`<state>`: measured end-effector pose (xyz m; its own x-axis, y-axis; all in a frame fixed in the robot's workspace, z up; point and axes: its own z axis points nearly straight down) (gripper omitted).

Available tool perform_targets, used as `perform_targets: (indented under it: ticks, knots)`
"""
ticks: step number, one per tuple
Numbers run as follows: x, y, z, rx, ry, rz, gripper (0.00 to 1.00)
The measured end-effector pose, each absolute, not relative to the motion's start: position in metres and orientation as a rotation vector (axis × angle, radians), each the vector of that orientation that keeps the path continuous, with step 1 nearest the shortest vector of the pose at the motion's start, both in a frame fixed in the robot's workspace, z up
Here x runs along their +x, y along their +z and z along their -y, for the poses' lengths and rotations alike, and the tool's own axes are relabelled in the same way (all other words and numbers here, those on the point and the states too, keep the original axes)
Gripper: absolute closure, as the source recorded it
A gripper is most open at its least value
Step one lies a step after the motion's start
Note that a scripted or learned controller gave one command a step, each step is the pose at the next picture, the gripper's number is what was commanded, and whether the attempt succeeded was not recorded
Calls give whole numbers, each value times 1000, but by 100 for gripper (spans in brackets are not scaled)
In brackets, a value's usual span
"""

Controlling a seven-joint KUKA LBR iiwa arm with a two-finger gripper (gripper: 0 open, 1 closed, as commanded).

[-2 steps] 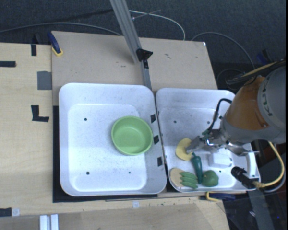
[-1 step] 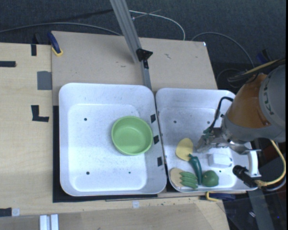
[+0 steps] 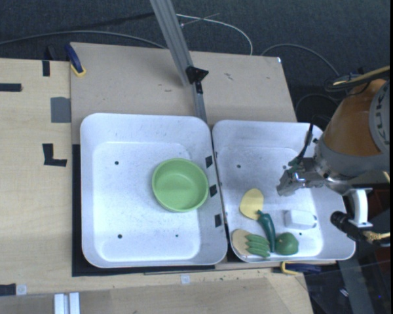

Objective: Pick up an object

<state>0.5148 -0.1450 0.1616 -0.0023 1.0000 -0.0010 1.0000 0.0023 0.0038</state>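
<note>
The right bin [image 3: 249,139] holds several small things near its front. A yellow rounded piece [image 3: 251,203] lies left of centre, and a dark green curved stick [image 3: 267,227] runs down from it. A light green ridged toy [image 3: 255,244] rests on a tan disc at the front edge, with a green ball [image 3: 287,243] to its right. A white block [image 3: 300,218] lies just behind the ball. My gripper [image 3: 290,181] hangs over the right half of this bin, above and behind the white block, with nothing seen in it.
The left bin [image 3: 98,175] holds a green bowl [image 3: 179,184] near its right side. A grey pole [image 3: 173,34] slants down to the gap between the bins at the back. The grey and orange arm [image 3: 357,136] covers the right bin's right edge.
</note>
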Motion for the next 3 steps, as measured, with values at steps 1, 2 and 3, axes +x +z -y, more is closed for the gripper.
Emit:
perform_targets:
  ticks: [1,2,3]
  knots:
    - [516,204,145,2218,2,-2221,100]
    - [524,211,99,2215,2,-2230,100]
    - [524,215,55,2216,0,-2231,100]
